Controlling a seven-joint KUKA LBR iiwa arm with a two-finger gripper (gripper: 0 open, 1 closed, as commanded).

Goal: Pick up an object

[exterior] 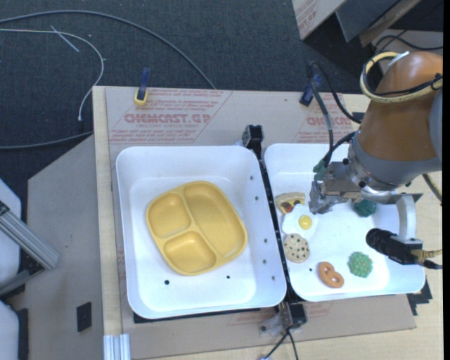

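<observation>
Yellow 3-section plastic tray [196, 226] in left bin [133, 169], jaws over fried egg [300, 223], grip state unclear, speckled round cookie [296, 247]

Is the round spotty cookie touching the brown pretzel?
Apart. The camera view shows bare white bin floor between the round chocolate-chip cookie and the brown pretzel, which lies lower and further right in the right bin.

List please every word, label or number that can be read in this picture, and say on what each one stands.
"CHEMCAST GP": red print on the brown protective sheet behind the left bin; smaller red lines around it are too blurred to read.
The same red print repeats on the sheet behind the right bin, partly hidden by the arm, not fully readable.
Cardboard box at the top: red marks, unreadable.
</observation>
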